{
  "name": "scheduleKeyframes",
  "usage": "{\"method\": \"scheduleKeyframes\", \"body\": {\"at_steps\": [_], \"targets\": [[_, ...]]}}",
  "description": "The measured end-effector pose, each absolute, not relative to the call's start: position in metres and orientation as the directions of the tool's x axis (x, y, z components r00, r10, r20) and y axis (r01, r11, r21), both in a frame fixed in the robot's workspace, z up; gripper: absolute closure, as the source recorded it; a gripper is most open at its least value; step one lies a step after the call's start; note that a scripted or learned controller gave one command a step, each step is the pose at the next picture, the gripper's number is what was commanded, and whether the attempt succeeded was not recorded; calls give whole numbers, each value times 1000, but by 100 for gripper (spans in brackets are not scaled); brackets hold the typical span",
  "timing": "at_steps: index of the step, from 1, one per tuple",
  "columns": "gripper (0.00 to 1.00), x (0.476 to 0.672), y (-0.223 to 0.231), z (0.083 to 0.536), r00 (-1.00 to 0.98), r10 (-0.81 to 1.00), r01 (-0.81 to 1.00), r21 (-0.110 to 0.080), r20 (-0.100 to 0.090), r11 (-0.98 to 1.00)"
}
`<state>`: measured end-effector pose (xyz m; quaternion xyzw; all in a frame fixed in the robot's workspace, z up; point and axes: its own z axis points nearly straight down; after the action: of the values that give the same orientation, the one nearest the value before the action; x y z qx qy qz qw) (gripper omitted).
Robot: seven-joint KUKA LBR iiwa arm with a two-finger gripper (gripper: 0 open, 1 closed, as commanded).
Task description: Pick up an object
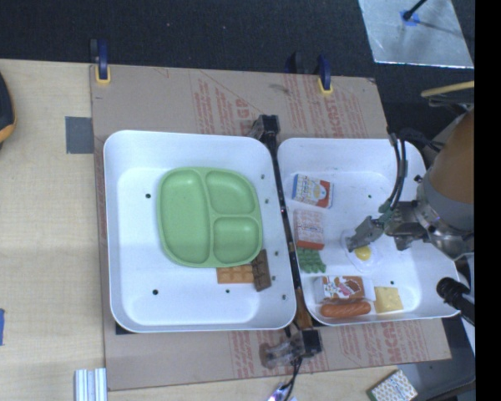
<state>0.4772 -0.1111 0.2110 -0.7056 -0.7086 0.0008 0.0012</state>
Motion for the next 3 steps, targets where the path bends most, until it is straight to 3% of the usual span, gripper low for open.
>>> {"method": "scheduleKeyframes", "body": {"at_steps": [1,2,3], "targets": [[0,563,-187,98,-4,1000,1000,3,-5,4],[0,501,-151,90,-3,1000,1000,-10,4,3],[0,562,-215,93,-4,1000,1000,4,-5,4]]}}
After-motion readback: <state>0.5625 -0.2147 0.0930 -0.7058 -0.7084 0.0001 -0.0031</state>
